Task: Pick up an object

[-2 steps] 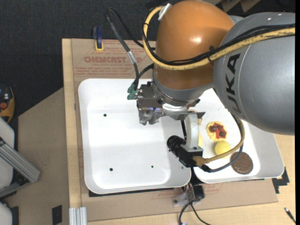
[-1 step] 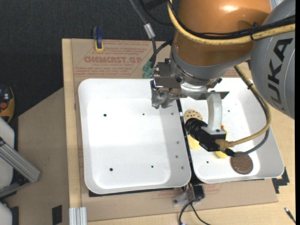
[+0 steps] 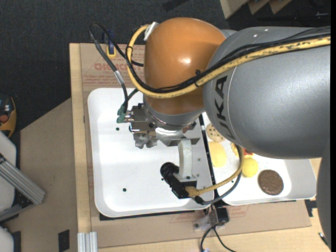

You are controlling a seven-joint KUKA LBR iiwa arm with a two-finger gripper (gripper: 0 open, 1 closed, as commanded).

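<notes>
Disc (image 3: 271, 182) — brown, flat, round — lies beside rounded yellow ball (image 3: 250, 167).

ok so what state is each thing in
gripper, over the left bin, nothing seen in it
brown disc, flat in the right bin
yellow ball, resting beside the brown disc
pale disc, flat, partly hidden by the arm

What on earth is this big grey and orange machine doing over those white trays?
It is a robot arm whose job is to pick up an object. Right now its wrist end hangs low over the left bin. A brown disc, a yellow ball and a pale round biscuit-like piece lie in the right bin. From this angle I can't tell whether it has grabbed anything.
</notes>
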